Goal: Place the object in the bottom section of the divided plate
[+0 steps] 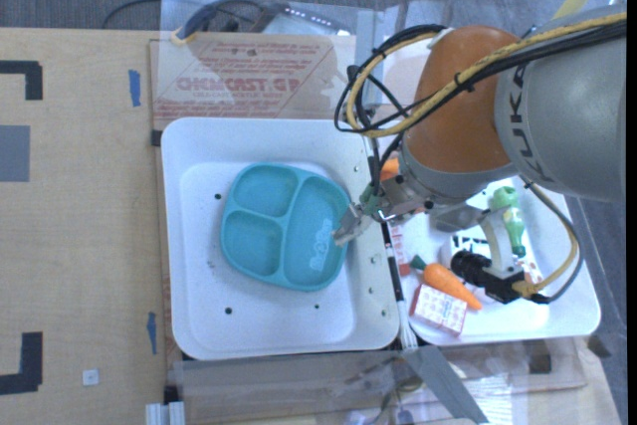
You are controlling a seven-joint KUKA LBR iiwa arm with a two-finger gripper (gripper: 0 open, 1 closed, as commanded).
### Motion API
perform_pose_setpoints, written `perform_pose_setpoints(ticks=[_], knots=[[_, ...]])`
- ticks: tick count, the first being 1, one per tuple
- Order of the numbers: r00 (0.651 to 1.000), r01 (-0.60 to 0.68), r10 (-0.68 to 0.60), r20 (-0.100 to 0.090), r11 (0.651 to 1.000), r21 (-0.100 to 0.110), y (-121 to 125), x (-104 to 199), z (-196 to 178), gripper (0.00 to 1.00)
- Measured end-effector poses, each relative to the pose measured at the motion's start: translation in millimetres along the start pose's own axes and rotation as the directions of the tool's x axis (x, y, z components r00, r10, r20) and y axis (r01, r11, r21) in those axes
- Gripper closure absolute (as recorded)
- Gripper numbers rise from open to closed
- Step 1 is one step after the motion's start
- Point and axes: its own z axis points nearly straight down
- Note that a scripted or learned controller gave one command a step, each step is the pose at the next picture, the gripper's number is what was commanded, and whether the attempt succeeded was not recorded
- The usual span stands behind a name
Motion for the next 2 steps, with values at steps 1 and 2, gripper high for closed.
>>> perform_pose_setpoints(ticks=[1, 2], knots=[[1.000, 0.000, 0.000, 0.000, 1.000, 0.000, 0.0, 0.0, 0.0, 0.00], [1.000, 0.000, 0.000, 0.000, 1.000, 0.000, 0.0, 0.0, 0.0, 0.00]])
